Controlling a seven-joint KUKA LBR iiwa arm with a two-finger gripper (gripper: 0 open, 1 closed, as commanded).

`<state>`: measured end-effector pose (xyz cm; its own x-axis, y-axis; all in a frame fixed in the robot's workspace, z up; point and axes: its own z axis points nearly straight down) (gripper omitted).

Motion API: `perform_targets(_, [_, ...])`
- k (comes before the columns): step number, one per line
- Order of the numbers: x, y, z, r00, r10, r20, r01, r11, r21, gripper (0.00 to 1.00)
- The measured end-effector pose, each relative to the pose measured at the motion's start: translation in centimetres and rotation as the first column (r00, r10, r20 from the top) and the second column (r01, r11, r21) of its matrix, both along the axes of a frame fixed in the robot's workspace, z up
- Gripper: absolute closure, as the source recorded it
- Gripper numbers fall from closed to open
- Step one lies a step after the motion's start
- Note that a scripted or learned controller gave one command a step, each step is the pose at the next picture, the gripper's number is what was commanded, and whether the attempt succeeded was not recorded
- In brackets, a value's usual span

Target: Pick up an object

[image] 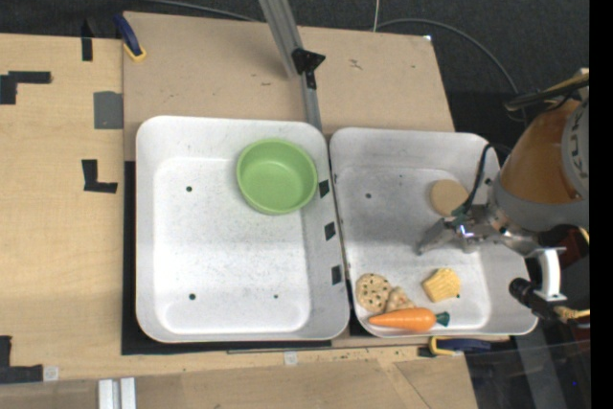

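- The gripper (439,238) hangs low inside the right bin (402,148), reaching in from the right on the grey arm (536,182) with its orange band. Its two fingers (428,242) are spread apart and point toward the bin's middle, with nothing between them.
- Just above and beside the gripper lies a round tan disc (446,197), partly hidden by the wrist. It is the nearest thing to grasp; whether the gripper touches it cannot be told.
- Below the gripper, near but apart, sits a yellow ridged wedge (442,284). Farther down, along the bin's front edge, lie a speckled cookie (372,290) and an orange carrot (407,320), close together, probably where they came to rest against the wall.
- The left bin (192,235) holds a green bowl (277,175), upright near its top right corner, well apart from the gripper.
- Judged from this, the pick is not yet made: the open fingers look poised for a grasp.
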<state>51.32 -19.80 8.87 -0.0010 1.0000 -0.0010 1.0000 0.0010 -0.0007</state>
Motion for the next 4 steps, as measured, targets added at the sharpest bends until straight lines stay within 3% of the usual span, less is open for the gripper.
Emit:
perform_targets(1, [0.0,0.1,1.1,1.000,0.001,0.000,-0.001,1.000,0.001,1.00])
perform_targets(3, [0.0,-1.0,10.1,1.000,0.000,0.003,0.000,1.000,0.000,1.00])
perform_targets(4, [0.3,-1.3,16.4,1.000,0.001,0.006,-0.001,1.000,-0.002,1.00])
